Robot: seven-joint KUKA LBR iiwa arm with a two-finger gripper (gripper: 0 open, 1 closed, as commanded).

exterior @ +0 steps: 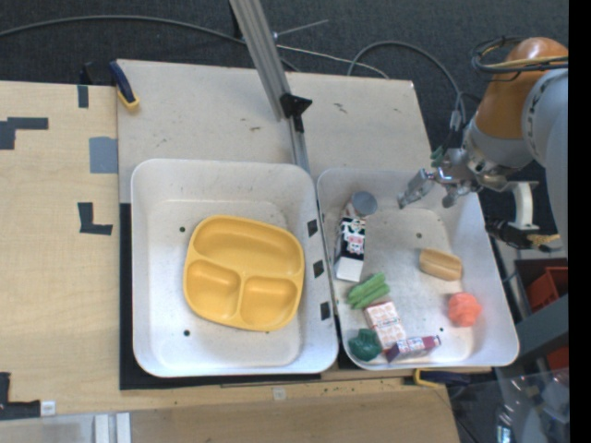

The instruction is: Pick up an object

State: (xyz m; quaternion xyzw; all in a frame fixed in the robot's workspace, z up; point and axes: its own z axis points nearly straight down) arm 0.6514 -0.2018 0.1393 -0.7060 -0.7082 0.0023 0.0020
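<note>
My gripper (pixel 427 195) hangs over the far right corner of the right bin (pixel 491 275), fingers spread and open with nothing between them. Below it in that bin lie a tan bread-like piece (pixel 440 265), an orange ball (pixel 464 308), a black-and-white milk carton (pixel 351 245), a grey round lid (pixel 364 203), a green bean pod (pixel 368 291), a pink-and-white packet (pixel 382 321), a dark green lump (pixel 364 345) and a small maroon tube (pixel 413 345). The tan piece is the closest of these, a short way toward the front from the fingers.
The left bin (pixel 157 247) holds a yellow divided plate (pixel 244 271). A slanted metal pole (pixel 268 58) comes down to the wall between the bins. Cables run across the dark floor behind. The wooden bench top (pixel 55 247) extends left.
</note>
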